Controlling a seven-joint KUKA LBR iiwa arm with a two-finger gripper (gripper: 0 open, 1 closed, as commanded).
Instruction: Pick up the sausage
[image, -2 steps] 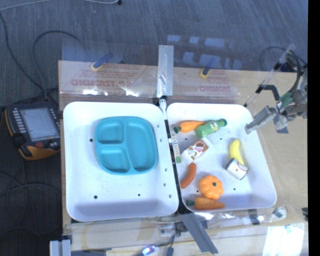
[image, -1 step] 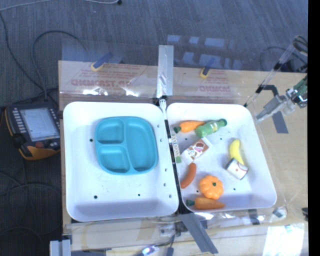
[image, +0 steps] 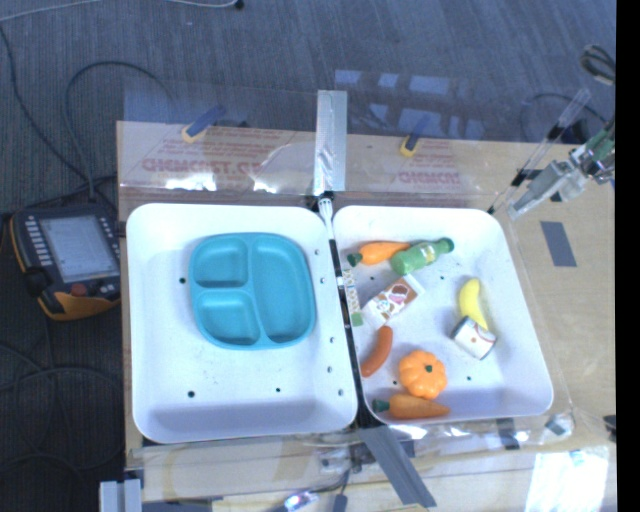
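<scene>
sausage (image: 377, 351) lying slanted near the left wall of the right bin (image: 520, 300), pumpkin (image: 422, 373) just beside it, small carton (image: 391, 300) above, banana (image: 472, 302) farther right, blue divided plate (image: 250, 290) in the left bin (image: 150, 330), gripper (image: 520, 195) at the upper right outside the bins, claw state impossible to tell

Two bins side by side on the bench (image: 560, 300). Left bin (image: 160, 390): divided plate (image: 250, 290) near its middle. Right bin (image: 520, 330): sausage (image: 377, 351) by the left wall; carton (image: 391, 299) behind it; carrot (image: 381, 252) and bottle (image: 420, 254) along the back; banana (image: 472, 301) right, can (image: 474, 338) just before it; pumpkin (image: 423, 373) in front, second carrot (image: 414, 406) at the front wall.
</scene>
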